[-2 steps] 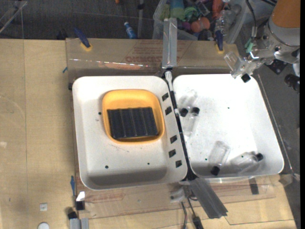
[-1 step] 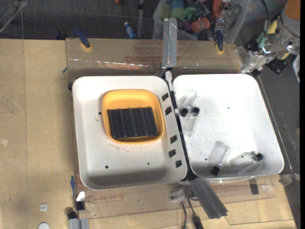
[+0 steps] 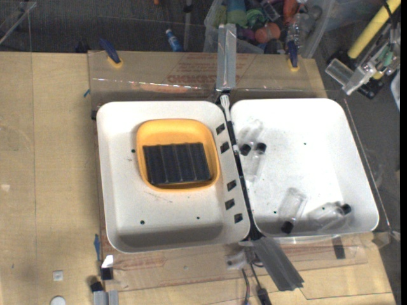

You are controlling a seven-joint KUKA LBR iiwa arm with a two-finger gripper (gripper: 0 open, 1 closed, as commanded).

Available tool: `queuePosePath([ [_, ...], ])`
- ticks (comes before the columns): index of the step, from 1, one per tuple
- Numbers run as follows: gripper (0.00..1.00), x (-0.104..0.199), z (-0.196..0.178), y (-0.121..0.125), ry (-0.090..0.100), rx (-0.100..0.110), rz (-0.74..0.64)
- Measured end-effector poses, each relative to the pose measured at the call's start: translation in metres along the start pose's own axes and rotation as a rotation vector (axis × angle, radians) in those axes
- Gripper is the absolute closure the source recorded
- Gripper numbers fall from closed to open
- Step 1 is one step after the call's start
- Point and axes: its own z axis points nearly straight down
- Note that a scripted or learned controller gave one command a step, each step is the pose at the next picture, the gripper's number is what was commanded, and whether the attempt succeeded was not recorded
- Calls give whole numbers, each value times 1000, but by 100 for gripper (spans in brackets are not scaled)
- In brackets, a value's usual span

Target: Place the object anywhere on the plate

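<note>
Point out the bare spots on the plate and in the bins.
The dark block covers most of the orange plate; only its rim strip is bare. Left bin: open floor around the plate. Right bin: bare middle and far right; clear vials crowd the divider and near edge.

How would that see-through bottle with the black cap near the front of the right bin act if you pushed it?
The clear bottle lies on its side, so it would probably roll. It looks like thin plastic, likely light. Its smooth surface may be slippery to grab.

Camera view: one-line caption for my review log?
Dark ridged block already lies on the orange plate in the left bin; clear vials scattered in right bin.
</note>
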Motion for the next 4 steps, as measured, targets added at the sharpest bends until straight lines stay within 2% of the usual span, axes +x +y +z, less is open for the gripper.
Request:
queuePosePath([
  [1,100,-21,-32,-10,-1,-1,-176],
  [2,100,-17,-32,-14,4,2,-238],
  [3,100,-16,-106,-18,-2,-2,-497],
  [4,100,-16,-106,-18,-1,-3,-855],
])
